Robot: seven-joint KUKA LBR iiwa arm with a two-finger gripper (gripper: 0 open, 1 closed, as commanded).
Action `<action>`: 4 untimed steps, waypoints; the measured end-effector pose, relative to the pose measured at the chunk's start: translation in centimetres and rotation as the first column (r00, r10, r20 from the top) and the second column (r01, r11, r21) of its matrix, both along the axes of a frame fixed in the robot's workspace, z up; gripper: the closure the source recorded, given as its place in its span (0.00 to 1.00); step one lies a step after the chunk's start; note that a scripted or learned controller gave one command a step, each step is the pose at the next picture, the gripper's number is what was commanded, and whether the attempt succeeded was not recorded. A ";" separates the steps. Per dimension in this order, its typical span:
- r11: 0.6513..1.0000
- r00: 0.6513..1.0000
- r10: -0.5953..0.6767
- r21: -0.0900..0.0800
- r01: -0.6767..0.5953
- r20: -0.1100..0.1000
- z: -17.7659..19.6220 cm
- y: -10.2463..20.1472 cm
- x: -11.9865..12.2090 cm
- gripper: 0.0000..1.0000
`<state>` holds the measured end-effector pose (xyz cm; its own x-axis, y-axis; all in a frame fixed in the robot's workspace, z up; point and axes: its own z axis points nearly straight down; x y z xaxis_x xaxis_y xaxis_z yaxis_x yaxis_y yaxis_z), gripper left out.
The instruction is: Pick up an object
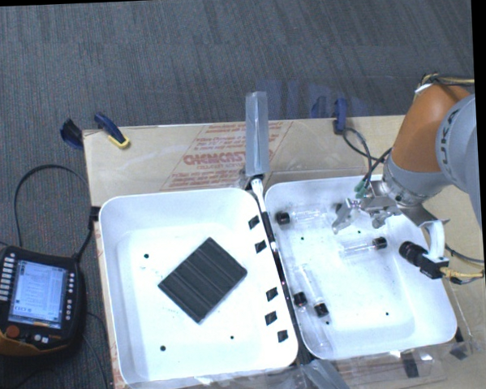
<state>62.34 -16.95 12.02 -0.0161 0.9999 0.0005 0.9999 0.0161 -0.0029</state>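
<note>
Camera view first: we see two shallow white bins side by side on a bench of pale brown board [225,154]. Near the middle of the left white bin [115,229] lies a dark grey ribbed square pad [203,279], turned cornerwise and flat on the floor of the bin.

The right white bin [428,318] holds several clear plastic tubes with black caps — one [297,218] near the far left corner, one [363,247] toward the middle right, and two [309,290] lying close together near the left wall.

We see the grey arm with its orange band [426,131] reaching in from the right, and the jaws [359,210] hang low over the far part of the right bin, just beyond the middle-right tube. Whether the jaws are released or clenched we cannot tell; nothing shows plainly between them.

Outside the bins, a handheld control pendant with a lit screen [33,298] rests on the dark carpet at the left, and blue clamps [109,127] grip the far edge of the board.
</note>
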 end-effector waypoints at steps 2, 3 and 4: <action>0.995 0.995 0.104 0.001 -0.104 0.001 -3.3 3.6 2.1 0.00; 1.000 1.000 0.017 -0.004 -0.017 0.003 -3.1 8.0 2.0 0.00; 1.000 1.000 0.018 -0.003 -0.018 0.002 -3.1 8.0 2.0 0.00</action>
<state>64.36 -8.94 8.88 -0.0338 0.9994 -0.0027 0.9994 0.0338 -0.0009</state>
